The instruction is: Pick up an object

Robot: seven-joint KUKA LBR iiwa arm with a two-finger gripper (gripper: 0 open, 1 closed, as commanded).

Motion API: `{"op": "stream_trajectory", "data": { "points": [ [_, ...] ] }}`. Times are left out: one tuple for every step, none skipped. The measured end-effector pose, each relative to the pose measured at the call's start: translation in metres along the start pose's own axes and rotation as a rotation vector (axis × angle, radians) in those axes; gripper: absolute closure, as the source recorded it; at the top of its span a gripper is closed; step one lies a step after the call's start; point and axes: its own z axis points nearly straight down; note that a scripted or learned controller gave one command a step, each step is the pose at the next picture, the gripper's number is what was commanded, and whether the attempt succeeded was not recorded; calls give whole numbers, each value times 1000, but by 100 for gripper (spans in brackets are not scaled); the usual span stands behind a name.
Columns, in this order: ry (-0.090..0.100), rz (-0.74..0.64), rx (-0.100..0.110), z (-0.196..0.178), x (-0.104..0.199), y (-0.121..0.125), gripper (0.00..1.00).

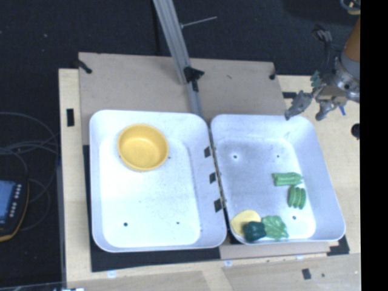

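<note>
even overhead light, soft focus, white bins (151, 180) slightly overexposed.

two white bins (151, 235) (327, 223), one yellow bowl (143, 147), five small toys (287, 178)

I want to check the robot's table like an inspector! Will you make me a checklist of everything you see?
Surface: pale wooden bench bearing two shallow white bins, left bin and right bin, side by side.
Job's things: yellow bowl in the left bin's far left part. In the right bin: two green pieces by the right wall; a yellow piece, a dark green piece and a light green piece bunched in the near corner.
Clutter: nothing seen.
Gripper: gripper open, holding nothing, above the right bin's far right corner.
Cables: loose cables at the left.
Surroundings: handheld screen device at the left edge; grey metal rail beyond the bins.
</note>
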Motion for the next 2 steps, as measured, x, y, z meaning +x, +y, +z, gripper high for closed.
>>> {"op": "stream_trajectory", "data": {
  "points": [
    [0,0,4,42,3,-1,0],
    [0,0,4,88,4,5,0]
  ]
}}
